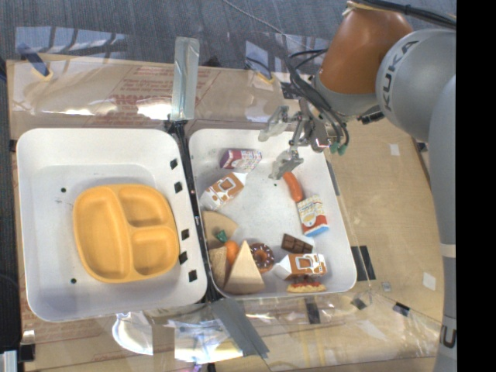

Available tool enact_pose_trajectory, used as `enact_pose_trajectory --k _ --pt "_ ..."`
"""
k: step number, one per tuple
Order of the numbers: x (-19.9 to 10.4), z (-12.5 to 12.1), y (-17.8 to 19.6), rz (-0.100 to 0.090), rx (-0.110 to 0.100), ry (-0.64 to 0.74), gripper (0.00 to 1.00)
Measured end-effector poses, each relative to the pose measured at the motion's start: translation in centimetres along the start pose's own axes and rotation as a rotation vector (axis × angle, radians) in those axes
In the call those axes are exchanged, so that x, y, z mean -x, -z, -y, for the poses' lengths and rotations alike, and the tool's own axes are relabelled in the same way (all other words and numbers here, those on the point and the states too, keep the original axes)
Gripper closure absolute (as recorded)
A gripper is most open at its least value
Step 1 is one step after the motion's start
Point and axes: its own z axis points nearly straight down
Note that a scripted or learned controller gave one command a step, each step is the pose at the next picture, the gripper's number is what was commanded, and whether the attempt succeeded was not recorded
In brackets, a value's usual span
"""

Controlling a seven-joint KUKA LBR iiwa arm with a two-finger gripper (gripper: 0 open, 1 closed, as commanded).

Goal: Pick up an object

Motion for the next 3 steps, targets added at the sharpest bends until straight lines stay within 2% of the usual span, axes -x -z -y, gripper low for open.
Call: enact_pose_trajectory --k 1,2,3 --pt "-1.9 3.6 -8.4 0.005 0.000 -0.134 0.00" --pt "-1.0 1.1 -9.8 0.004 0.000 -0.318 0.00" --pt "-0.9 0.9 -8.7 0.005 0.000 -0.310 1.00"
